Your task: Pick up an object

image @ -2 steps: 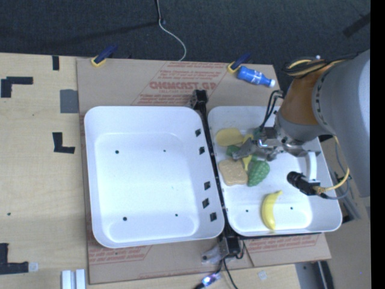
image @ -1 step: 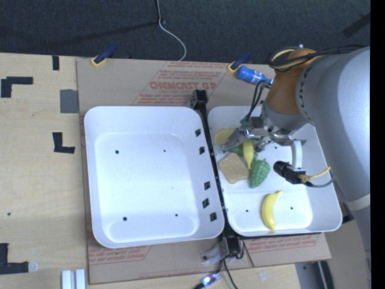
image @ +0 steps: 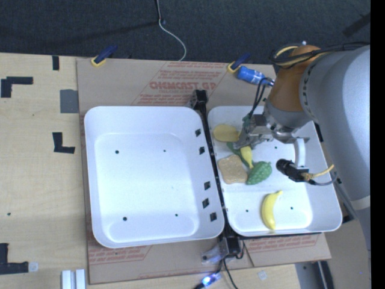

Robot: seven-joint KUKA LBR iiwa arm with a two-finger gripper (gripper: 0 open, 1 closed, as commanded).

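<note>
The right bin [image: 301,221] holds several small items. A pale yellow rounded piece [image: 225,133] lies at its upper left, a tan bread-like slab [image: 232,170] sits below it, and a green bumpy piece [image: 259,173] rests beside the slab. A yellow banana [image: 271,209] lies alone lower in the bin. A small yellow item [image: 246,156] pokes out just under my gripper [image: 248,142], which hangs low over the cluster at the end of the grey arm. Whether that item sits between the fingers is hidden by the wrist.
The left bin [image: 144,176] stands beside the right one, a row of black clips [image: 207,179] marking the shared wall. The arm's grey body [image: 346,119] covers the right bin's far right side. A black cable connector [image: 289,169] hangs over the bin near the green piece.
</note>
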